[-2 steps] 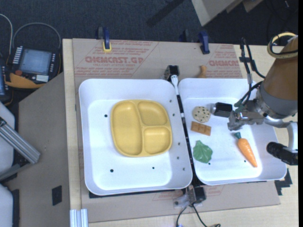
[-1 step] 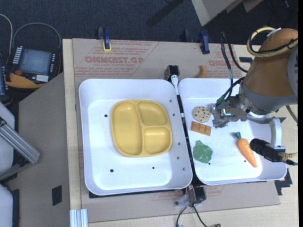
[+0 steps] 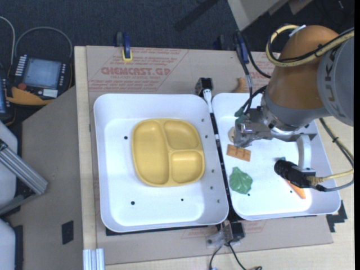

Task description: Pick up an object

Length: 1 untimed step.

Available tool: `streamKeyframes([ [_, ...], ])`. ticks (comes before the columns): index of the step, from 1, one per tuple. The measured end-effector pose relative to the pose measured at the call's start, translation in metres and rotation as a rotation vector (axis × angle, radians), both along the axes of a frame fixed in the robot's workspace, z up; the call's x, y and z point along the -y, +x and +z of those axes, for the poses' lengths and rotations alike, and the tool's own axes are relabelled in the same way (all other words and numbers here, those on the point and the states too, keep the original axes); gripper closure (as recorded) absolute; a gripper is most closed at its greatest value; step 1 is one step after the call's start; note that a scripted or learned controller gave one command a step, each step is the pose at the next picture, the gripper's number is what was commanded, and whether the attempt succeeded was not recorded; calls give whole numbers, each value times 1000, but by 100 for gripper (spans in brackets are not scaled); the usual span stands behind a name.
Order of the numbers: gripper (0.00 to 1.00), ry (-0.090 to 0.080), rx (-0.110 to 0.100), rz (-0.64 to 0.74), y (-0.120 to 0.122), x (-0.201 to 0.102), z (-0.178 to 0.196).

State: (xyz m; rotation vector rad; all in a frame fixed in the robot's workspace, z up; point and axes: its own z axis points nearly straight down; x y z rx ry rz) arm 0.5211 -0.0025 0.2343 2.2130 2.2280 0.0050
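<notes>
No object is seen lifted yet: the tool [image 3: 243,135] is lowered into the right bin [image 3: 264,210] just above a small tan waffle-like piece [image 3: 238,152], which lies flat on the bin floor, and whether the tool is spread or closed cannot be told, so the grasp and the lift are judged still to be done. Below that tan piece a green leafy item [image 3: 241,180] is seen, well to its right an orange carrot-like piece [image 3: 297,190], and to its left, in the left bin [image 3: 109,167], a yellow divided plate [image 3: 167,151]. On the brown board [image 3: 146,66] covering the counter, beyond the plate, red print reading roughly "CHEMCAST GP" can be made out.
</notes>
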Motion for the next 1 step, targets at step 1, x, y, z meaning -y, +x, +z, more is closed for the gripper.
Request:
streamKeyframes([
  [1,100,-1,-1,-1,13,-43,-2],
])
